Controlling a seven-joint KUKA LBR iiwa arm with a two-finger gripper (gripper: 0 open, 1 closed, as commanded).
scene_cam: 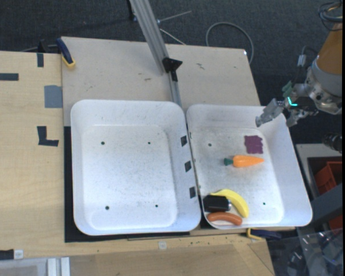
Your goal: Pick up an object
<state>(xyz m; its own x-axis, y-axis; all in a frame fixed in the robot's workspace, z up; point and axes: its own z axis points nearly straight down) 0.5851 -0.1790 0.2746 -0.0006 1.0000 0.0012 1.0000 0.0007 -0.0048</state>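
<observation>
Gripper [279, 112] hangs at right bin's [287, 211] far edge (open or closed, can't tell); I'd center over carrot [248, 161] before descending.

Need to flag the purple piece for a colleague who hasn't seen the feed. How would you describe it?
Look in the right-hand bin, upper part, just above the toy carrot. The purple piece is a small flat square, the only purple item; its neighbours are orange, yellow, black and red.

Grey arm [328, 68] at right, claw [279, 112] spread, holding nothing
</observation>
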